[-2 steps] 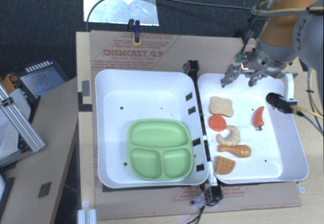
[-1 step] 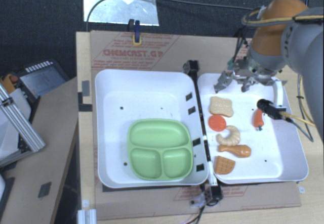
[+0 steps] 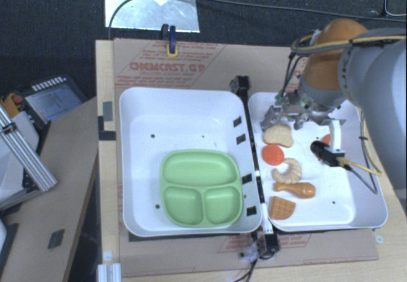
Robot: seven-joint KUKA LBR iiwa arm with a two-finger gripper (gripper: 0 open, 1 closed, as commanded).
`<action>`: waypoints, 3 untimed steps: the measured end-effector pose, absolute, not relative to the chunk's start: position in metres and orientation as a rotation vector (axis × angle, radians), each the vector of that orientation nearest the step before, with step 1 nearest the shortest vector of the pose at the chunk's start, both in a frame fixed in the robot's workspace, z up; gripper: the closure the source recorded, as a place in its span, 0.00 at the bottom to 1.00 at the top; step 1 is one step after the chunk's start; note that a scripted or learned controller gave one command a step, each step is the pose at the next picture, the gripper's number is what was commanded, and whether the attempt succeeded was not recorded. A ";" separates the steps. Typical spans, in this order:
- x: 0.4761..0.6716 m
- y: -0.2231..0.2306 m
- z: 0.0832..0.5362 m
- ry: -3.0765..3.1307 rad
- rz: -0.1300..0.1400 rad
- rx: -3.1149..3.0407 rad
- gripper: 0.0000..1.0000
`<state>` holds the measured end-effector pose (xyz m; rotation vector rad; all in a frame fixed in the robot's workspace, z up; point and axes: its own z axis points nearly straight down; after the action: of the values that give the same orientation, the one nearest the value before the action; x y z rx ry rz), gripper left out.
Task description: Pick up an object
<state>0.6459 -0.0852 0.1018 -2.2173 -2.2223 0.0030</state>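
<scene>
The arm is reaching in from the right and the gripper [image 3: 287, 116] is hanging over the back-left corner of the right bin [image 3: 365, 207], just above the bread [image 3: 278, 135]. Whether its fingers are wide or narrow, I cannot tell; nothing is showing between them.

5 toy foods are lying along that bin's left side: the bread nearest the back edge, then the tomato [image 3: 273, 154], the shrimp [image 3: 288, 171], the drumstick [image 3: 294, 190] and the waffle [image 3: 282, 208] by the front-left corner. The left bin [image 3: 137, 147] is carrying a green tray [image 3: 200, 186] toward its front edge.

The bread is looking like the target: probably light, stiff plastic, smooth and a bit slippery. I'd be pinching it across its narrow width, at mid-length, fingers reaching low.
</scene>
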 end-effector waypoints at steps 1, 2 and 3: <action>0.648 -0.086 0.117 -2.227 -0.004 -2.222 1.00; 0.659 -0.092 0.171 -2.230 -0.007 -2.222 1.00; 0.661 -0.093 0.226 -2.231 -0.008 -2.222 1.00</action>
<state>0.6608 -0.0926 0.2264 -2.2216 -2.2310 -0.0084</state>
